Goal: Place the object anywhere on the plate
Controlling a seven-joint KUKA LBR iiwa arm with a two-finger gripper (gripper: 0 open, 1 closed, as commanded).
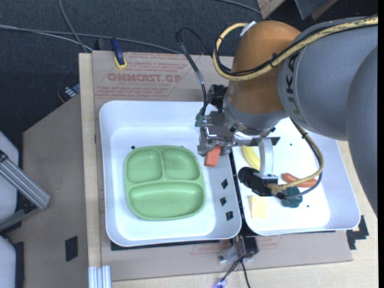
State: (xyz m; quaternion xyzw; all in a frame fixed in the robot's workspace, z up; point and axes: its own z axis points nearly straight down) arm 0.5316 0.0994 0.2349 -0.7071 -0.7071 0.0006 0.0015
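Carry step. Fingers [211,150] closed on orange block [212,157], just right of green plate [164,182]. Next: shift left over plate, release.

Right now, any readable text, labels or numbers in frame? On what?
"CHEMCAST GP", red print on the brown protective sheet behind the white bins; last letters uncertain.
Smaller red line beneath it: too blurred to read.
Large letters on the grey robot arm: partly hidden, unreadable.
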